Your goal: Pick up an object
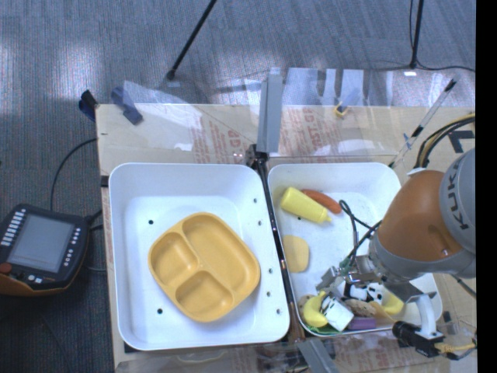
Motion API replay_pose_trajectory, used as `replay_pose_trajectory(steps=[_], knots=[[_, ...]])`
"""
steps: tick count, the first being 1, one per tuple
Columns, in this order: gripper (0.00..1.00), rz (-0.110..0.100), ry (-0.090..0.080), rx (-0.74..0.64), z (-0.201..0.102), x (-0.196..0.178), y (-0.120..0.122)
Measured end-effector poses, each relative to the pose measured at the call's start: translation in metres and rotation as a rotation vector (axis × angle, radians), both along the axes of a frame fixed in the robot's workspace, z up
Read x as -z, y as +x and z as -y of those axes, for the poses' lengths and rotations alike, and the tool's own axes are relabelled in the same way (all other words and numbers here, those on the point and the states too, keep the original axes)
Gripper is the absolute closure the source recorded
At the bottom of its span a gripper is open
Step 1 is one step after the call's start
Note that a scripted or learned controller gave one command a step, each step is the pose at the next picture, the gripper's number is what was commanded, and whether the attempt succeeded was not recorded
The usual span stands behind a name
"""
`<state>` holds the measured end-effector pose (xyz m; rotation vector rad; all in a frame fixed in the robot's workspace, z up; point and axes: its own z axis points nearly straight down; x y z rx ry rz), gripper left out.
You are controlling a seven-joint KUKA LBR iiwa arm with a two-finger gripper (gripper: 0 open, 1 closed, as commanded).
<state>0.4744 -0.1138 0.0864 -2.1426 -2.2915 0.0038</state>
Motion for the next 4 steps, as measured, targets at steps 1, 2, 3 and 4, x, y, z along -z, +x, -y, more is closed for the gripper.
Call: replay_pose_trajectory(steps=[1,2,3,4], knots=[[1.0,0.01,-0.001,-0.001,-0.001,-0.011,0.004],[0.0,0.004,0.0,0.0,-0.001,-0.01,0.002],[0.0,0.003,0.0,-0.037,-0.024,-0.061,0.002],[0.0,0.003,-0.001,-0.087,0.01,-0.061,0.092]])
